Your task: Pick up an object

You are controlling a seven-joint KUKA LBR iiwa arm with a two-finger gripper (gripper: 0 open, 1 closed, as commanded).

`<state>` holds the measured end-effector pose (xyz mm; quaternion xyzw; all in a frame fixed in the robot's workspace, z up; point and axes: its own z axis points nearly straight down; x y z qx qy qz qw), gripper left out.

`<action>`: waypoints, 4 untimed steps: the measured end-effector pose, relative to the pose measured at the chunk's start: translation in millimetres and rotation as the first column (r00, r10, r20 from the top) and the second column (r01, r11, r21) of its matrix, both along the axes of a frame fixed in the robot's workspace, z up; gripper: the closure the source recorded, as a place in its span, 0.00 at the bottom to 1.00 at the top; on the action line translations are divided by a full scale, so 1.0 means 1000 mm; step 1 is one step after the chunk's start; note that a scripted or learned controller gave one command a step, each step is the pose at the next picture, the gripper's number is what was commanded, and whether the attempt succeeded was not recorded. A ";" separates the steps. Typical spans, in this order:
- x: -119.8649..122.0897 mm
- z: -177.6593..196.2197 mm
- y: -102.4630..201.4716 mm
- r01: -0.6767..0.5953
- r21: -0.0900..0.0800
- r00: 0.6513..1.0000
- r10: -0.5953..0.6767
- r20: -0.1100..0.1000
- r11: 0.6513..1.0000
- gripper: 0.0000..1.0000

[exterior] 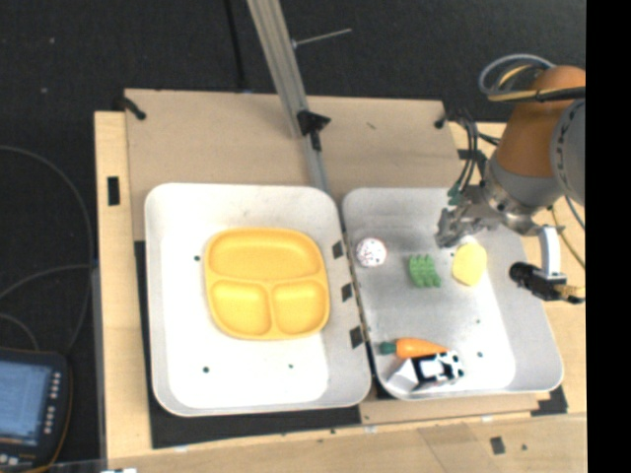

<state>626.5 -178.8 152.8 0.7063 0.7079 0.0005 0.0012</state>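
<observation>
Just below the gripper (452, 233), whose state I cannot tell, lies a yellow object (469, 263).

Grey arm (570, 170), orange band, looped grey cables, dark metal pincer (451, 227)

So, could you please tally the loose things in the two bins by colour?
Yellow: 2 — tray, lemon-like piece
Green: 1 — block
White: 1 — ball
Orange: 1 — carrot
Black and white: 1 — box
Total: 6
</observation>
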 end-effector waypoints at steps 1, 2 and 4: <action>0.000 0.065 -0.002 0.000 -0.002 1.000 0.000 0.006 1.000 1.00; 0.000 0.061 -0.003 -0.001 -0.001 1.000 0.001 0.000 1.000 1.00; 0.012 0.062 0.092 -0.004 0.002 1.000 0.004 -0.002 1.000 1.00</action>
